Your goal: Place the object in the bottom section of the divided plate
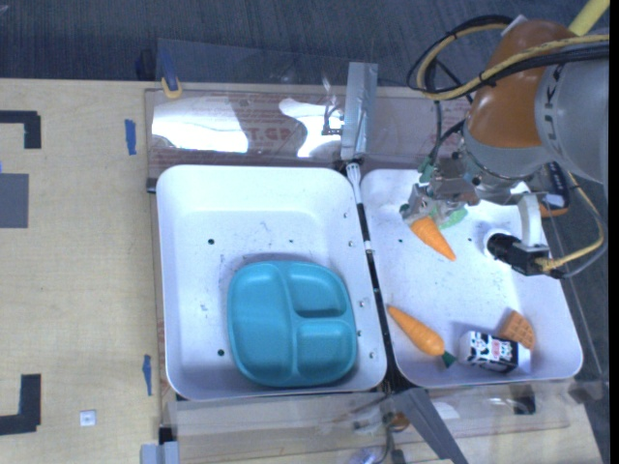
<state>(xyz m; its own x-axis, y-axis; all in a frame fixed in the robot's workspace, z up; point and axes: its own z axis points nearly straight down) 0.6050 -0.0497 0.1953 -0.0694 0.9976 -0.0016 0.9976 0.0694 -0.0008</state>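
Observation:
A teal divided plate (pixel 290 322) lies in the near part of the left bin (pixel 193 220); it has one long section on the left and two smaller ones on the right. In the right bin (pixel 527 293), an orange carrot (pixel 435 239) with a green top lies at the back. My gripper (pixel 432 201) is low over the carrot's upper end, touching or almost touching it. Whether the carrot is gripped is hidden by the wrist.
A second carrot (pixel 416 330) lies near the front left of the right bin, close to the wall between the bins. A black-and-white cow-pattern carton (pixel 491 352) and a brown waffle-like piece (pixel 520 329) sit at the front right. Cables loop above the arm.

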